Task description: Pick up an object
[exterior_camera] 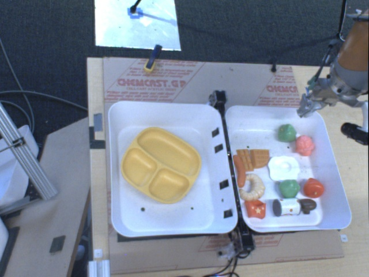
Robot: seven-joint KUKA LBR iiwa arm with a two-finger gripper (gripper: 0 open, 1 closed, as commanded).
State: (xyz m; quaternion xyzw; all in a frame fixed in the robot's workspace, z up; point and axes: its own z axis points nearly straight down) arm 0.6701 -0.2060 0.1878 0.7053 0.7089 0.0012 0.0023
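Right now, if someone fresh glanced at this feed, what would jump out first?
Probably the yellow divided tray, alone in the left bin. Next, the cluster of small toy foods in the right bin: green pieces, a pink one, a red one and a white plate. The tool hovers at that bin's far right corner.

We see an evenly, fairly brightly lit scene under soft overhead light. The two white bins (271,224) come close to washing out, and a reflective metal sheet (137,16) at the top throws pale bluish glare. Shadows are faint and short, hugging the yellow divided plate (160,164). The picture is low in resolution, slightly grainy, and the arm (346,62) at the right edge looks soft.
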